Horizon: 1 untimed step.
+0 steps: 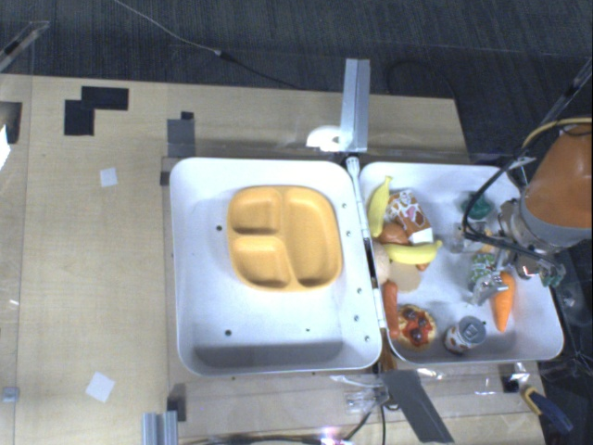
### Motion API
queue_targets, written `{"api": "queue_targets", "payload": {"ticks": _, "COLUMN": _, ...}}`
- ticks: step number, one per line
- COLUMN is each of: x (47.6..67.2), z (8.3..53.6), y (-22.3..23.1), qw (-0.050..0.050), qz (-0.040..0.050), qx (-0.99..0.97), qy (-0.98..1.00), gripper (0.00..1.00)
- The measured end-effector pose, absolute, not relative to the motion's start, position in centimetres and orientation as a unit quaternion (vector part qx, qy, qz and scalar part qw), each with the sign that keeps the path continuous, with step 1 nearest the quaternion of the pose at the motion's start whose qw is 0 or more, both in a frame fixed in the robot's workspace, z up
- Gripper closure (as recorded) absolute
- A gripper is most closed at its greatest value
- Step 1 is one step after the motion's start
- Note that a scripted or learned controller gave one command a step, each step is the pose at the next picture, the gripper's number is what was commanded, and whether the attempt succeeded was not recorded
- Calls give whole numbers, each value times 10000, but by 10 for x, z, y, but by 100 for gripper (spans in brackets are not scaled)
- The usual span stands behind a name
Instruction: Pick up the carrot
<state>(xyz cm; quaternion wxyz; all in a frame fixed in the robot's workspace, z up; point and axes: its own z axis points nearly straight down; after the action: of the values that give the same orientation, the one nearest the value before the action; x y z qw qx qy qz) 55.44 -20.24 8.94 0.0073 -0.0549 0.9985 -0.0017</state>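
Two white bins are sitting side by side on the bench (83,276). At the lower right of the frame, the carrot (503,301) is lying in the right bin (547,341), just beside the end effector (488,281). The left bin (199,248) is carrying a yellow divided plate (283,237).

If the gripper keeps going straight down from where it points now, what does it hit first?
Most likely the carrot: the gripper hangs right above its upper end in the right bin. Height is hard to judge from this slanted view, so it may land just left of it, on the bin floor.
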Motion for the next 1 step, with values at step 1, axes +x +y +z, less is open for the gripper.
{"api": "queue_targets", "payload": {"ticks": 1, "x": 504, "z": 90, "y": -205, "qw": 75, "qz": -15, "qx": -714, "qy": 9974, "gripper": 0}}
